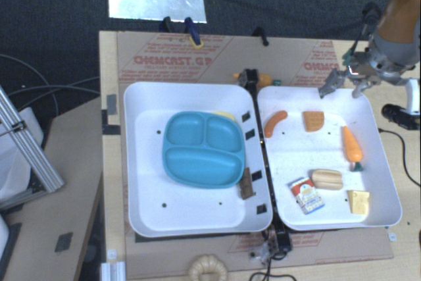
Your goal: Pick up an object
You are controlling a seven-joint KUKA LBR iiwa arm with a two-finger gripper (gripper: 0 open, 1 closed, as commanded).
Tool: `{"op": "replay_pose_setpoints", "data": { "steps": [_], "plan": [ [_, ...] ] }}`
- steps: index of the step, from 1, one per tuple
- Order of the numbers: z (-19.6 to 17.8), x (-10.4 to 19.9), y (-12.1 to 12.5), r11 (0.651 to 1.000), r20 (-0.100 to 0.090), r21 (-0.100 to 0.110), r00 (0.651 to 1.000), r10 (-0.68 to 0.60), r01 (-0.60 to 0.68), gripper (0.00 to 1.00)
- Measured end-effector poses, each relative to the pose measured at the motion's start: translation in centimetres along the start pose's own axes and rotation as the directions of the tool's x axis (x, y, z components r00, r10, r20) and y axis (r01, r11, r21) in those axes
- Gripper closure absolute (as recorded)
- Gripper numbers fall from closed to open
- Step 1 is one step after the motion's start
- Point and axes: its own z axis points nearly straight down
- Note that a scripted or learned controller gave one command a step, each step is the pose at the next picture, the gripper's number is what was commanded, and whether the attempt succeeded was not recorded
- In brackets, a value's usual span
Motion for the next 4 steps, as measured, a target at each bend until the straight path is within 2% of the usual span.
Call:
{"op": "replay_pose_setpoints", "data": {
  "steps": [1,2,3,4],
  "plan": [
    [6.3,0.3,0.1,1.000,-0.001,0.002,1.000,-0.002,0.002,0.00],
    [10.5,0.3,-0.2,1.000,0.000,0.000,1.000,-0.001,0.001,0.00],
    [12.3,0.4,-0.1,1.000,0.001,-0.002,1.000,-0.004,0.004,0.00],
    [11.1,0.3,0.0,1.000,0.001,-0.007,1.000,-0.004,0.004,1.00]
  ]
}}
